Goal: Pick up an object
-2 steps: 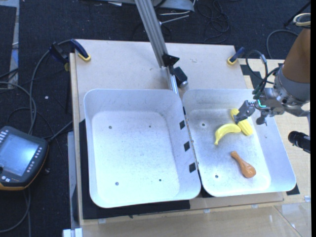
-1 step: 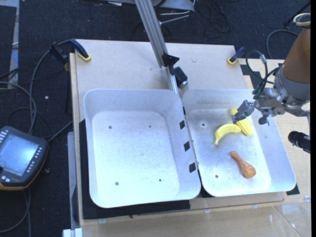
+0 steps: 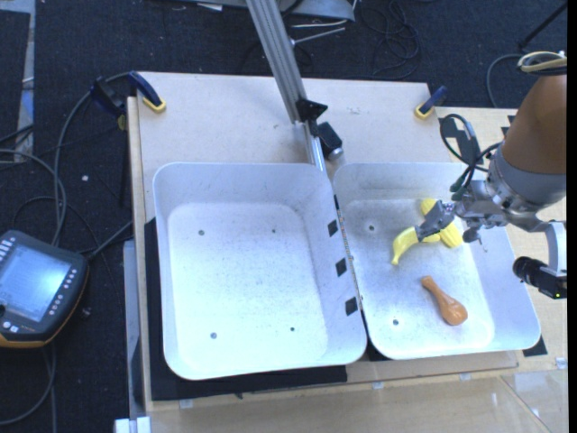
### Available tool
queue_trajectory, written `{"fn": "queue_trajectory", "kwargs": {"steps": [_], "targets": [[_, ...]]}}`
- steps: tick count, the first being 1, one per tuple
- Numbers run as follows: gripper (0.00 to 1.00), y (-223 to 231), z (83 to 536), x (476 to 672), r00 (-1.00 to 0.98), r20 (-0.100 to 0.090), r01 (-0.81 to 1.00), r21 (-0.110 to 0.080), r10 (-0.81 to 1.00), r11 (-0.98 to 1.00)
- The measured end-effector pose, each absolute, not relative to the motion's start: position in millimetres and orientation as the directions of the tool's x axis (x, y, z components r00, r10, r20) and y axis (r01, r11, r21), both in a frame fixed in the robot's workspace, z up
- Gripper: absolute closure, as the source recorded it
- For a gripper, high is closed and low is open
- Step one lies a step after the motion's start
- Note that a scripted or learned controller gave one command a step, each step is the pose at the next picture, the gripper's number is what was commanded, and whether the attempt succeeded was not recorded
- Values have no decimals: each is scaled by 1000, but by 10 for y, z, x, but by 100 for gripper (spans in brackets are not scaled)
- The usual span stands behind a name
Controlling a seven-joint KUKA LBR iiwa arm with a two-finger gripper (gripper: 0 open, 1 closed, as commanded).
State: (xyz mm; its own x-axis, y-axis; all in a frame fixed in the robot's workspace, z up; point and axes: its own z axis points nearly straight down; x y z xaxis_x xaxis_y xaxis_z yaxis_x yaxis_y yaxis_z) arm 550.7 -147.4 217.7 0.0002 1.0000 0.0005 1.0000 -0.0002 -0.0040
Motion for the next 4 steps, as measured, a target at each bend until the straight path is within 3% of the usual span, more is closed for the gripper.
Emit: {"fn": "queue_trajectory", "kwargs": {"steps": [2, 3, 4], "targets": [[0, -1402, 1132, 5530, 0, 1, 1000, -4, 1000, 0], [100, -1407, 1255, 5541, 0, 0, 1000, 0, 1000, 0], [100, -1500, 1730, 5533, 0, -1, 1000, 4, 1000, 0]]}}
